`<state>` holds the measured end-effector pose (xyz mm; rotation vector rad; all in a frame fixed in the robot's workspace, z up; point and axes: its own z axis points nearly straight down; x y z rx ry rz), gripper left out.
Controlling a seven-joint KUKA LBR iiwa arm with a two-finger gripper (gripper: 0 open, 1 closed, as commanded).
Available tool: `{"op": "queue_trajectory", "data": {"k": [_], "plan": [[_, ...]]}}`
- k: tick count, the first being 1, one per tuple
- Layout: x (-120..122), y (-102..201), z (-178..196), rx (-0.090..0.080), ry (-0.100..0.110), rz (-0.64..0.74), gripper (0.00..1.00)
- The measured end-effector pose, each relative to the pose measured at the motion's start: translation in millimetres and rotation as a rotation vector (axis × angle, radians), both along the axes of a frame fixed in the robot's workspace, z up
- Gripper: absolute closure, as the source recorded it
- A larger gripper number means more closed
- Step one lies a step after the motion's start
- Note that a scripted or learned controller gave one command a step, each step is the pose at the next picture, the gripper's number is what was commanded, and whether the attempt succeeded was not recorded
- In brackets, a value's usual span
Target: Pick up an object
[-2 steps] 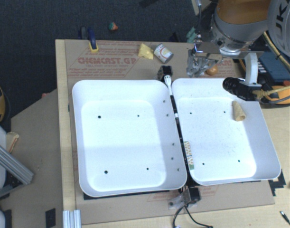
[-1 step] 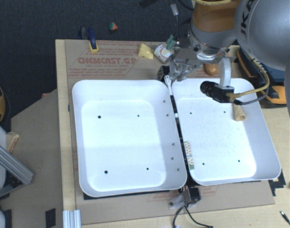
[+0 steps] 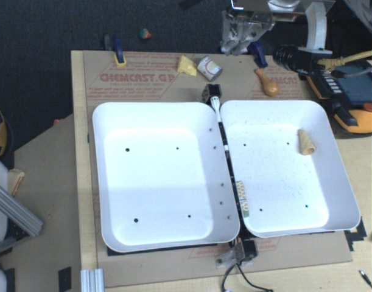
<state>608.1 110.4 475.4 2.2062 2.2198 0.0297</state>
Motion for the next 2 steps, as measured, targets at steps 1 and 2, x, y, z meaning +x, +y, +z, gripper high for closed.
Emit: {"op": "queue_trajectory", "data": {"k": [1,2], "plan": [[39,72,-109,-0.006,0.034,0.0,1.0],[47,117,-219,-0.007,0.036,-0.002,1.0]]}}
